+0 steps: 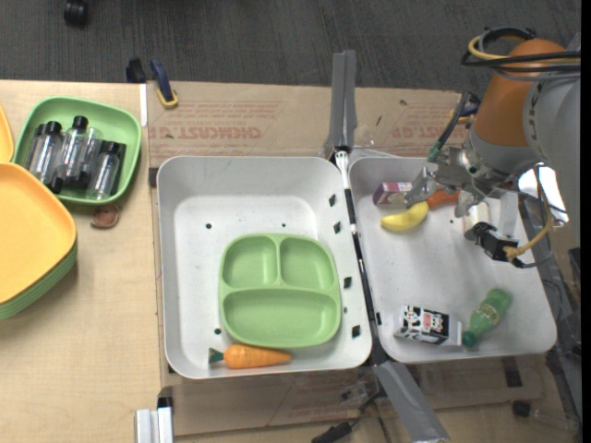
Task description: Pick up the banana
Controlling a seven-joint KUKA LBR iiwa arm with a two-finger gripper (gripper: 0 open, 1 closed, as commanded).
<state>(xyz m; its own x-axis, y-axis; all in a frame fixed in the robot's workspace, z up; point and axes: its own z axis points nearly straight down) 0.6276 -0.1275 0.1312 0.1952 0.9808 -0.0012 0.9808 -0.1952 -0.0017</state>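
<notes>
The yellow banana [406, 218] lies in the right bin [517, 340], near its back left corner, curved with its ends turned up. My gripper [436, 190] is low over the back of that bin, just above and to the right of the banana's right end. Whether it touches the banana cannot be made out. The grey arm with its orange band [517, 100] comes in from the right.
A small purple box [395, 192] and an orange item [445, 197] lie next to the banana. A milk carton [429, 325] and a green bottle [487, 314] lie at the right bin's front. The left bin [185, 247] holds a green divided plate [279, 289] and a carrot [254, 357].
</notes>
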